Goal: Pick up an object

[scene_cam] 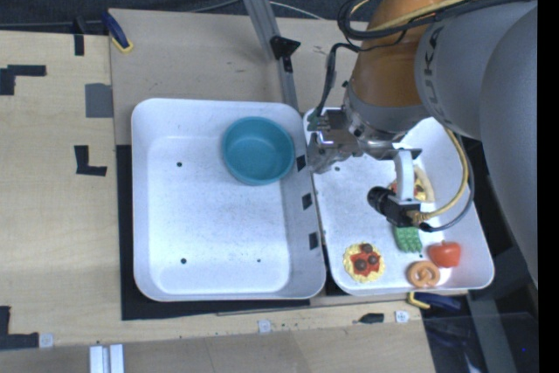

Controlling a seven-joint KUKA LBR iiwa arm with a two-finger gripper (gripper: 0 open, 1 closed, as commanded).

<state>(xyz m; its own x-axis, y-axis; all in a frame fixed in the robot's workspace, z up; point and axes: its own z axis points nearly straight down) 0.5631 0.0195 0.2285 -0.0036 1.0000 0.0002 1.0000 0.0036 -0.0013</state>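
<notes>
1. The left bin (166, 223) holds one thing: a blue bowl (258, 150), upright, sitting in the far right corner close to the bin's right wall.
2. The right bin (349, 196) holds several small things, all gathered along its near and right side: a yellow round toy with red and dark spots (363, 261) near the front left, an orange ring-shaped piece (424, 274) at the front edge, a red piece (445, 253) just beside and behind the ring, and a green ridged block (408, 238) behind those.
3. A yellow and red item (423, 185) lies further back, partly hidden by the arm's black fittings, so its shape is hard to tell.
4. The two bins stand side by side on the surface (52, 188), their inner rims nearly touching, with black clips along the seam.
5. Most of the left bin's floor is bare, as is the left middle strip of the right bin.
6. The arm covers the far part of the right bin.
7. The claw (321, 146) hangs over the far left corner of the right bin, right at the seam and just beside the blue bowl.
8. Nothing shows between its fingers; whether they are apart or together I cannot tell from this angle.
</notes>
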